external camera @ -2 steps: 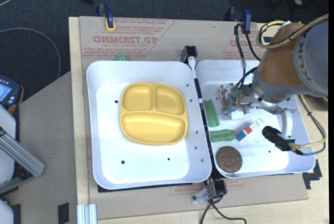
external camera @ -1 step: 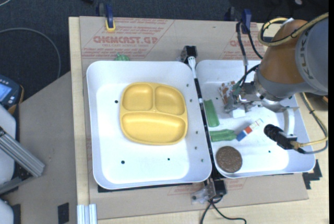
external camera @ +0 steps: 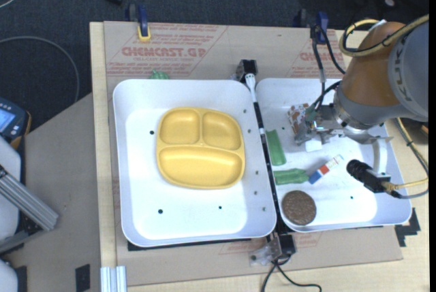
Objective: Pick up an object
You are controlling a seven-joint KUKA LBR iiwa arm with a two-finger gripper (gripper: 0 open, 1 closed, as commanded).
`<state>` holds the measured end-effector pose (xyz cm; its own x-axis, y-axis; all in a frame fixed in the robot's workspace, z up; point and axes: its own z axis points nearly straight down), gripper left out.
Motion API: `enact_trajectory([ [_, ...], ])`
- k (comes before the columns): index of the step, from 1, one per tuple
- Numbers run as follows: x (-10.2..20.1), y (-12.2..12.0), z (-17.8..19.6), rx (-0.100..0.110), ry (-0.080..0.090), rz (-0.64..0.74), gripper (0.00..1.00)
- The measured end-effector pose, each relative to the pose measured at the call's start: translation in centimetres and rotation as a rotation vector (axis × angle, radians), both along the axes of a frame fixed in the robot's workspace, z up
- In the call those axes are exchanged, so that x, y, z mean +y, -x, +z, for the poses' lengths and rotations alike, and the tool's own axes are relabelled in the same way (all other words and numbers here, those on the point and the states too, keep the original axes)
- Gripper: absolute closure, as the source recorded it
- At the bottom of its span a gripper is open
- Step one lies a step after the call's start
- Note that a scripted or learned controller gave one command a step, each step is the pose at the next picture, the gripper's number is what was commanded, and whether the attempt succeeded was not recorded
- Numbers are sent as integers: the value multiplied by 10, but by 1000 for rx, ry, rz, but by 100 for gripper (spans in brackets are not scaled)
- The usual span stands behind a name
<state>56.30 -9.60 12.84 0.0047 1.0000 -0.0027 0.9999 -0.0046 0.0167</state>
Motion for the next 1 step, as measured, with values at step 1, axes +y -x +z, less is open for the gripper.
enact_trajectory([
  [1, -112, -3, 26, 14, 5, -4, 100],
])
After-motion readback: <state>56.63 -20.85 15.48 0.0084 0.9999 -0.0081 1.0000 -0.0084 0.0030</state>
